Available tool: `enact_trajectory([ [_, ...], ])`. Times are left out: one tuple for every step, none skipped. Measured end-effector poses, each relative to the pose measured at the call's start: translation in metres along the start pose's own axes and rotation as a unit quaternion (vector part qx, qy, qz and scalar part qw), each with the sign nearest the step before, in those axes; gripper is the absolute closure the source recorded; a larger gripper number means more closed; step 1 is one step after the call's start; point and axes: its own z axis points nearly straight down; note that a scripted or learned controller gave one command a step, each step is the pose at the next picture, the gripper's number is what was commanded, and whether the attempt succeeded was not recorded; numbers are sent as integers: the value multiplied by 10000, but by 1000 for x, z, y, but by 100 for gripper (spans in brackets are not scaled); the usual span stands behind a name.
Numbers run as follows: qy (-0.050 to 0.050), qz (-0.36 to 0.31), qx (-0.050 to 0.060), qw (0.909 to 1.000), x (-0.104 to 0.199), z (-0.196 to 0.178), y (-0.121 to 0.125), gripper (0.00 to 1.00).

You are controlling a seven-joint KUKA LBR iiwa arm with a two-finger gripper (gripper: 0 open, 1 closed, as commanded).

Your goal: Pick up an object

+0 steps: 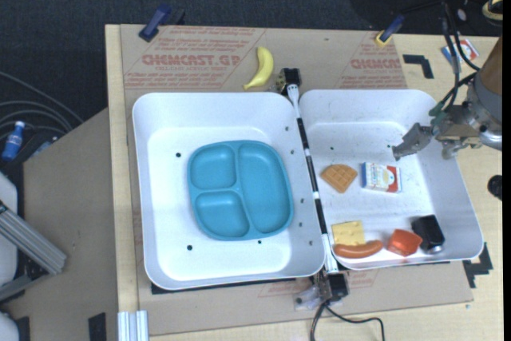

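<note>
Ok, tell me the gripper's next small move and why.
Probably ease the gripper down and slightly left toward the small white, blue and red carton. The gripper hovers over the right white bin with nothing between its fingers, and that carton lies closest below it, apart from the tan waffle piece.

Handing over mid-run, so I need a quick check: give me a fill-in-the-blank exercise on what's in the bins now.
1. The blue divided tray lies in the ____ bin.
2. The banana lies on the bench, ____ both bins.
3. The gripper hangs over the ____ bin.

Missing words: left; outside; right
</note>
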Motion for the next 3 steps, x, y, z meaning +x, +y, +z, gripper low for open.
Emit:
enact_trajectory([
  [-1, -1, 5, 10000, -68, 112, 57, 0],
  [8, -10, 10, 10000, -24, 158, 83, 0],
  [0, -8, -12, 10000, 4, 157, 139, 0],
])
